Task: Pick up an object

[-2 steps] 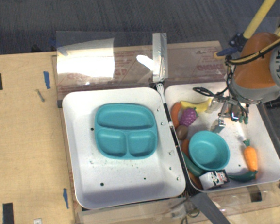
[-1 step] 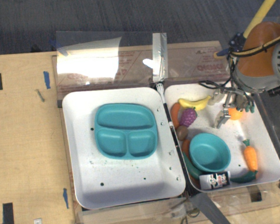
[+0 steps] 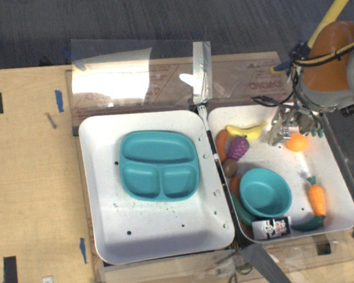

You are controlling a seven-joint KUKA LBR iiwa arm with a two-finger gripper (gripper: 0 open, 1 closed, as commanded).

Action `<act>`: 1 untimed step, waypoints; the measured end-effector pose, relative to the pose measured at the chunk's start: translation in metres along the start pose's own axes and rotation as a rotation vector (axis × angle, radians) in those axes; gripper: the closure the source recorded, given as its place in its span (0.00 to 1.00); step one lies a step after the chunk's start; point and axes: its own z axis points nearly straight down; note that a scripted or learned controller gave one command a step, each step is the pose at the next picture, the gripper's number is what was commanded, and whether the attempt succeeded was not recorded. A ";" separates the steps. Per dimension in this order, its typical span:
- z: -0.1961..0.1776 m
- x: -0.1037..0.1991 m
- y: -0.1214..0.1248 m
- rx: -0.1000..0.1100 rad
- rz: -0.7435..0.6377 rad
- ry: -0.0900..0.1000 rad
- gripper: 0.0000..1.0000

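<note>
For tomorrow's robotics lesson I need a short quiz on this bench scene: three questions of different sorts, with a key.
1. True or false: the teal divided tray lies in the right bin.
2. Which touches the teal bowl? A) carrot B) small can C) banana
3. Fill in: the gripper is above the ___ bin, near the orange ball.

Key: 1 false, it lies in the left bin; 2 B; 3 right.

My arm [image 3: 333,62] ran off the picture's right edge. My gripper [image 3: 290,128] was a grey tangle, too small to read. The teal bowl [image 3: 265,190] hid part of the dark can [image 3: 271,227] and whatever lay beneath its left rim.
</note>
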 end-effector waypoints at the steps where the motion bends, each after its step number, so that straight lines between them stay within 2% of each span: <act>1: -0.176 0.005 -0.047 0.003 -0.129 0.001 1.00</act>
